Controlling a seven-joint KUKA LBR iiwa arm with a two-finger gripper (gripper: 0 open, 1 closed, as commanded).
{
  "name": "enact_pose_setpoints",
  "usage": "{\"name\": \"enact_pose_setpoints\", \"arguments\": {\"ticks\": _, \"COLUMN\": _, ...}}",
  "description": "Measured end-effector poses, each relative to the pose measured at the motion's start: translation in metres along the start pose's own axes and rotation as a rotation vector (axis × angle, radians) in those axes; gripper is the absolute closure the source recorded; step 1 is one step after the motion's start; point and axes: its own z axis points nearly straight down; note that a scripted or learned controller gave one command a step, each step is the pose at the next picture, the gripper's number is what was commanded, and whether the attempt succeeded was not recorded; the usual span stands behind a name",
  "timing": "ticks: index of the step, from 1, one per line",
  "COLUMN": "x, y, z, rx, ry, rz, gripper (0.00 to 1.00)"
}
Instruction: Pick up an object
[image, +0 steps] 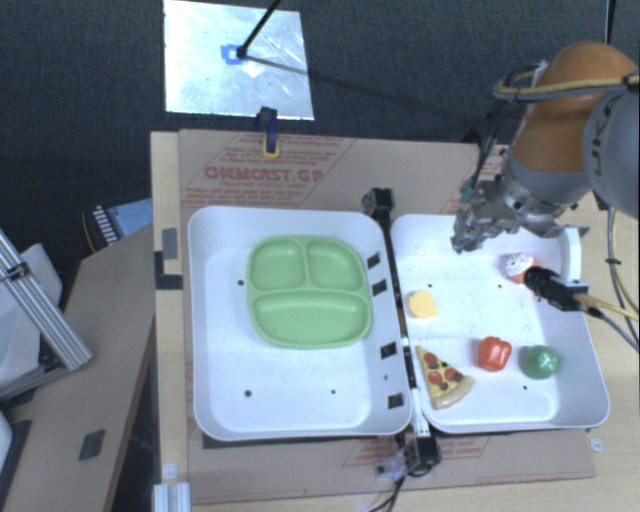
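1. The jaws hang low over the far edge of the right bin, at about 12 o'clock in it; whether they stand apart or together I cannot tell, and nothing shows between them.
2. The step in hand looks like the approach: no toy is lifted yet.
3. Candidates lie in that bin: a white toy near, at 4 o'clock from the jaws; a yellow piece at 7 o'clock; farther toward 5 o'clock a red pepper and green ball; a pizza slice at 6 o'clock.
4. The next move calls for settling over one toy, probably the white one, and descending straight.
5. The left bin bears a green plate.
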Motion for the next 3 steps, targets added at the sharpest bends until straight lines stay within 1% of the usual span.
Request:
{"name": "enact_pose_setpoints", "arguments": {"ticks": 1, "x": 0.049, "y": -0.002, "z": 0.01, "rx": 0.0, "ry": 0.001, "rz": -0.001, "gripper": 1.0}}
{"name": "enact_pose_setpoints", "arguments": {"ticks": 2, "x": 0.102, "y": -0.012, "z": -0.001, "rx": -0.001, "ry": 0.001, "rz": -0.001, "gripper": 1.0}}
{"name": "enact_pose_setpoints", "arguments": {"ticks": 3, "x": 0.157, "y": -0.028, "z": 0.01, "rx": 0.002, "ry": 0.001, "rz": -0.002, "gripper": 1.0}}
